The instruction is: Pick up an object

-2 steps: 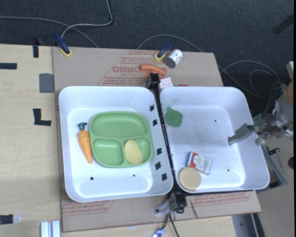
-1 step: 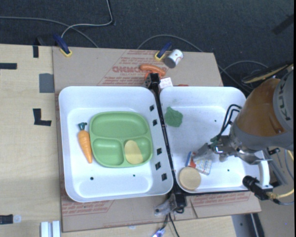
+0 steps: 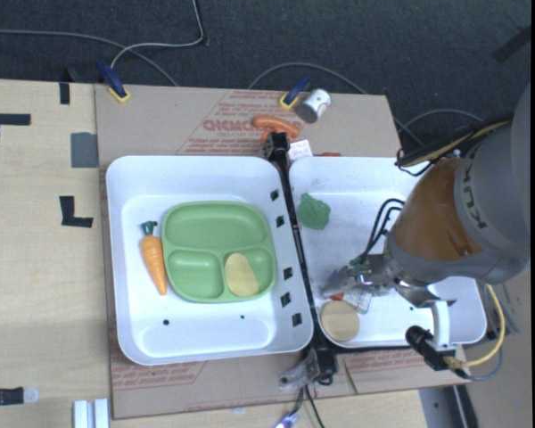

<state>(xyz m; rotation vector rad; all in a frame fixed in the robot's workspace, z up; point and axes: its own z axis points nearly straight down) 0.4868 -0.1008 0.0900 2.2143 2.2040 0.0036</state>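
While we count one carrot (image 3: 154,264) and one yellow piece (image 3: 242,275) on one green tray (image 3: 216,226) in the left bin (image 3: 125,185), the right bin (image 3: 348,172) holds one green lump (image 3: 314,211) and one tan disc (image 3: 341,322) near our gripper (image 3: 355,285), whose grip we cannot tell.

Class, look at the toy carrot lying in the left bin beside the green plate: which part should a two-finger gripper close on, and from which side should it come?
Grip the carrot across its orange middle, coming straight down from above. It lies flat on the floor of the left bin, long and narrow, its green top pointing away from the camera, so fingers likely fit best on its two long sides. The green plate sits close alongside, leaving little room there.
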